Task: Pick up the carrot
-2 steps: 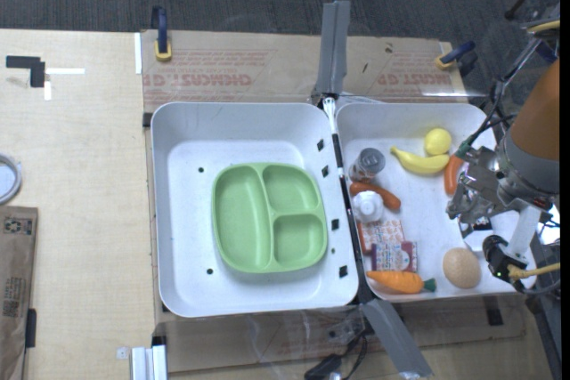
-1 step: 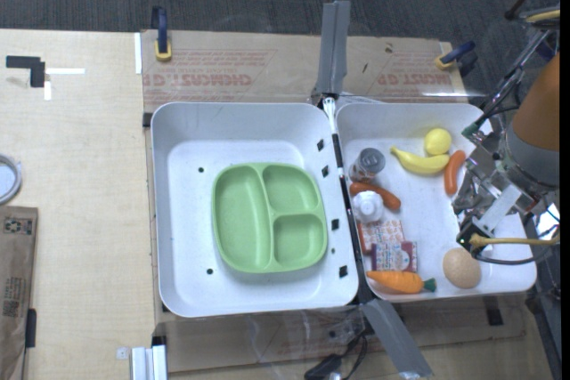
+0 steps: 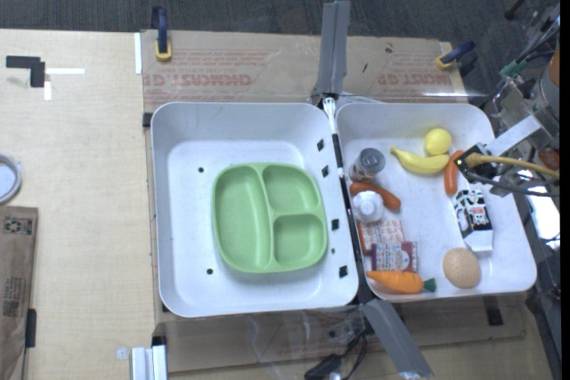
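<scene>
One pincer (image 3: pixel 495 180) is all you have, and it hangs over the right side of the right bin (image 3: pixel 419 113). You cannot tell if it is open or shut. Nothing you can see is held in it.

Just left of the pincer lies a red sausage (image 3: pixel 452 173). Just near of it lies a little black and white milk box (image 3: pixel 474 218). A yellow banana (image 3: pixel 419 161) and a lemon (image 3: pixel 437 141) sit farther off, to the left. A brown egg (image 3: pixel 461 268) rests at the near side.

Your carrot (image 3: pixel 396 281) lies flat by the near wall of the right bin, just left of the egg and well apart from the pincer. A red and white packet (image 3: pixel 388 246) is just behind it.

The left bin (image 3: pixel 178 191) holds a green plate (image 3: pixel 270 216) with three parts.
</scene>
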You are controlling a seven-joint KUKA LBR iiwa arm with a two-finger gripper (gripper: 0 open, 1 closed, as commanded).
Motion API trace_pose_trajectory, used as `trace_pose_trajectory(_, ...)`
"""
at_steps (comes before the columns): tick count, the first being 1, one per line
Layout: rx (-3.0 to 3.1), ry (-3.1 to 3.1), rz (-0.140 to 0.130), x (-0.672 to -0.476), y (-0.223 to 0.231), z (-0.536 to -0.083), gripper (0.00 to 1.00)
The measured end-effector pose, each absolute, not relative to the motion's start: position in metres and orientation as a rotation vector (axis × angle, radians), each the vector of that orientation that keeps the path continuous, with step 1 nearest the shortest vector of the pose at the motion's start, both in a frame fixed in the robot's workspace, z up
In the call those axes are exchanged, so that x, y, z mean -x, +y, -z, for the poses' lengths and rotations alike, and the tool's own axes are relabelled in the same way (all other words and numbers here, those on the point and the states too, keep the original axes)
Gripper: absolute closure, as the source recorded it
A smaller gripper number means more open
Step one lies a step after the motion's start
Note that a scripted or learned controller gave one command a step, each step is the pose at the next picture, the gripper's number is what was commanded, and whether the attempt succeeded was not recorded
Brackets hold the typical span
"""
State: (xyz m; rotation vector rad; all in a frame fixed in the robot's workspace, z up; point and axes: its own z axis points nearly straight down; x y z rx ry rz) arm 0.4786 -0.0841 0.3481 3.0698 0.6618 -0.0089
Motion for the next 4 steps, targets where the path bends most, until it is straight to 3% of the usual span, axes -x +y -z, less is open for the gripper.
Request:
trace_pose_trajectory(1,-3.067,0.669,0.022,-0.479,-0.084,-0.355,1.00)
trace_pose_trajectory(2,-2.935,1.126,0.011,-0.486,-0.066,-0.300,1.00)
trace_pose_trajectory(3,-2.740,1.542,0.008,-0.478,-0.039,-0.248,1.00)
trace_pose_trajectory(4,-2.724,1.573,0.010,-0.498,-0.079,-0.218,1.00)
